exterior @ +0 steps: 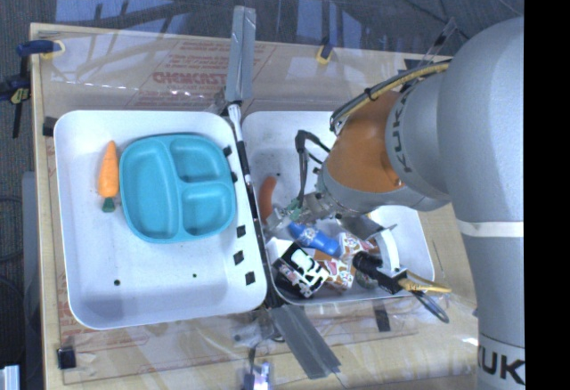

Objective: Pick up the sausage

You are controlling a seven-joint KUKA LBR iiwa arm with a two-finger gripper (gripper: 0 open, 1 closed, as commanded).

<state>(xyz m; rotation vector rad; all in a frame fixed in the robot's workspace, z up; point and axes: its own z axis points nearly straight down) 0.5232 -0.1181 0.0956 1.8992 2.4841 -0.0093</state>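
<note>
In the left bin (89,290) we see a blue divided plate (178,186) with a carrot (109,174) just beside it (stem end nearer us). The right bin (267,134) holds a blue-capped tube (318,240) among mixed clutter.

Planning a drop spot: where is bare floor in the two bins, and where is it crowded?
Free: left bin floor below the blue tray, along its near wall. Tighter: strip holding the carrot. Crowded: right bin, arm over it, sausage and clutter below.
</note>
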